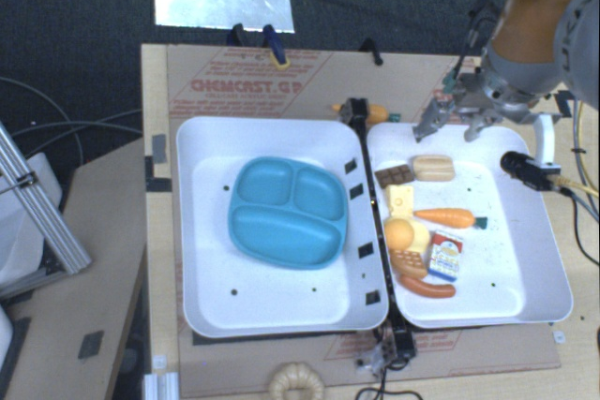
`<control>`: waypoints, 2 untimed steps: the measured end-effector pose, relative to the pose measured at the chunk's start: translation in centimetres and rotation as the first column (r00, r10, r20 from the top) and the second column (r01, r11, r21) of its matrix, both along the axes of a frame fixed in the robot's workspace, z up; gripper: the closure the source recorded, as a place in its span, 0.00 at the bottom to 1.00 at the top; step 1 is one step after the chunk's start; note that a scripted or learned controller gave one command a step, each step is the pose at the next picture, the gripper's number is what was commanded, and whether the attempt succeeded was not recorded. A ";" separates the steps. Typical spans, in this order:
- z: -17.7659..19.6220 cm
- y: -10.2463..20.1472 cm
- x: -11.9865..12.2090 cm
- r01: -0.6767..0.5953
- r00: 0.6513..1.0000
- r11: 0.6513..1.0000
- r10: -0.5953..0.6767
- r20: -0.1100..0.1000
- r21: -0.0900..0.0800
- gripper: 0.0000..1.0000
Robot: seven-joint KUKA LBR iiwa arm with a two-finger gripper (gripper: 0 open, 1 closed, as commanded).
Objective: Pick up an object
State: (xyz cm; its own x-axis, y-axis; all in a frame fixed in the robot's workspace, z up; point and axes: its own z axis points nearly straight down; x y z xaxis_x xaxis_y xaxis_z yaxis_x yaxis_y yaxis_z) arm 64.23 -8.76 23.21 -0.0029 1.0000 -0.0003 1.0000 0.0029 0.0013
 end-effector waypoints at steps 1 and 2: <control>-5.8 -0.5 0.6 0.001 1.000 1.000 -0.001 -0.003 0.000 0.00; -10.6 -0.4 -0.3 0.002 1.000 1.000 -0.002 -0.003 0.000 0.00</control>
